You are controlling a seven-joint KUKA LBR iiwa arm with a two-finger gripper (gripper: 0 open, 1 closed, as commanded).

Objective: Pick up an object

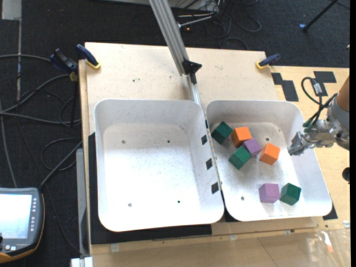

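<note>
Gripper (296, 147) sits over the right bin's (311, 166) 3 o'clock rim; finger state cannot be determined, too small and blurred. Nearest block: orange cube (270, 153), just beside it at 9 o'clock. Arm is cut off at frame edge.

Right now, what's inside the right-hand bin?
The right bin holds seven blocks: three green, two orange and two purple. The claw is at its right wall. Anything beneath the claw is hidden.
</note>
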